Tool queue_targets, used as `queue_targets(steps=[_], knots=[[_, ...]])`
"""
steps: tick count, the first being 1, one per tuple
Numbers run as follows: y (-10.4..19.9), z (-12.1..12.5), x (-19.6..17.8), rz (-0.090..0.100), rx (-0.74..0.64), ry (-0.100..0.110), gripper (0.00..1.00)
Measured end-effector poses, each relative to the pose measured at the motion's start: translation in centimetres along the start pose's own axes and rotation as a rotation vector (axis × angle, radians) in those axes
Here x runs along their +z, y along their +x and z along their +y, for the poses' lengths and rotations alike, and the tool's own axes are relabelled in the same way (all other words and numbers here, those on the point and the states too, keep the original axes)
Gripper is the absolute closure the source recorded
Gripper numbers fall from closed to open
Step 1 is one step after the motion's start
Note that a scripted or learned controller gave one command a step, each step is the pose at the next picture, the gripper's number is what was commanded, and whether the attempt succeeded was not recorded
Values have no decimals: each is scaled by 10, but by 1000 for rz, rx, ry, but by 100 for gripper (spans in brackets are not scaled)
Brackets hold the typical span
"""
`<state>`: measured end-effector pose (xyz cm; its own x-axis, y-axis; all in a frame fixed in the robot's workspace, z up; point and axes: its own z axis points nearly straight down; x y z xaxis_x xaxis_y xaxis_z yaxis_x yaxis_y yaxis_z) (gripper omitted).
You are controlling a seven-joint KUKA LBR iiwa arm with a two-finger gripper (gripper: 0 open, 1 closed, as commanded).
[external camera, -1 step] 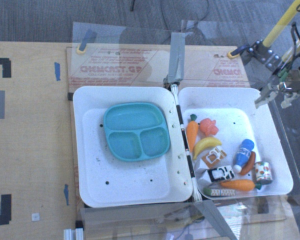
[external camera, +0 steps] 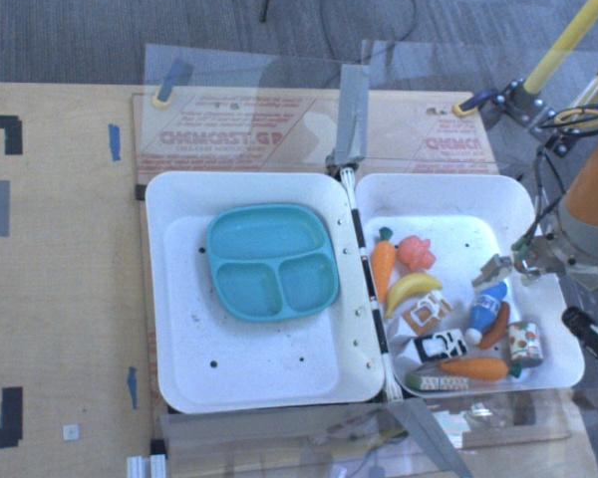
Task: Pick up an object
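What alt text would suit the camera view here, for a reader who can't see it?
The arm's hand hangs over the right bin, above small toys: a banana, two carrots, a bottle and cartons. The left bin holds a teal divided plate.

A teal tray is seen in 1 white bin; 2 orange carrots (green-topped) and a yellow banana in the other.

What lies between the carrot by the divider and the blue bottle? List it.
In the camera view, between the carrot and the blue bottle lie a banana and a small orange-and-white carton.
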<state>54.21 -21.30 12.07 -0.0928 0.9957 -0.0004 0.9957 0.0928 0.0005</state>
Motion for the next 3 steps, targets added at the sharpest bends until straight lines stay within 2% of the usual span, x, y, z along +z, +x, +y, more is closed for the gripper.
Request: queue_targets(steps=[1, 2, 3], knots=[[15, -34, 32, -2, -20, -8, 0], [12, -32, 21, -5, -16, -14, 100], [37, 14, -70, -1, -8, -1, 100]])
